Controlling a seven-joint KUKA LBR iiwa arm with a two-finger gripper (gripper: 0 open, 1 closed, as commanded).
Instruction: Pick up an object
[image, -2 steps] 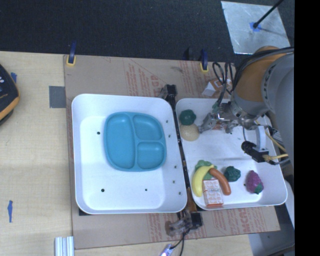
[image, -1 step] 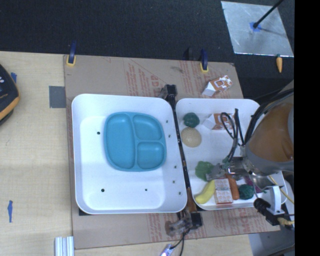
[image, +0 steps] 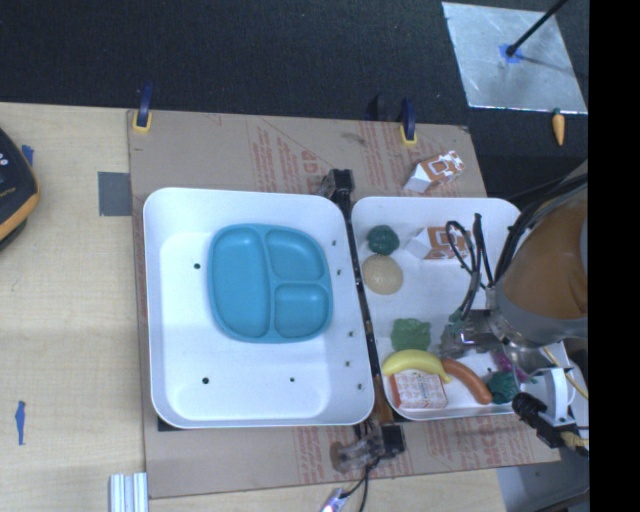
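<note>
We find the likely things to pick in the right bin (image: 400, 212), crowded toward its near edge. A banana (image: 412, 362) lies curved across the lower left part of that bin, resting over a small white packet (image: 420, 391) with red print. Just right of them a sausage (image: 468, 380) runs at a slant, and past its far end sits a small teal lump (image: 503, 385). Above the banana is a green block (image: 410, 332), then a pale cream ball (image: 382, 273), and above that a dark green ball (image: 382, 239) near the bin's far wall. A small brown and white carton (image: 440, 241) lies in the far right part of the bin, with black cables looping over it. The gripper (image: 466, 336) sits low over the bin's right middle, just above the sausage and to the right of the green block; we cannot tell how its grip stands or whether anything is in it, since the metal parts blur together there. The arm (image: 545, 270) with its orange band bulks over the bin's right side. The left bin (image: 175, 300) holds a blue divided plate (image: 270, 282) lying flat near its middle. Both bins rest on a brown board (image: 240, 150), held by clamps at the far edge, and a second carton (image: 436, 172) lies on the board beyond the right bin.
</note>
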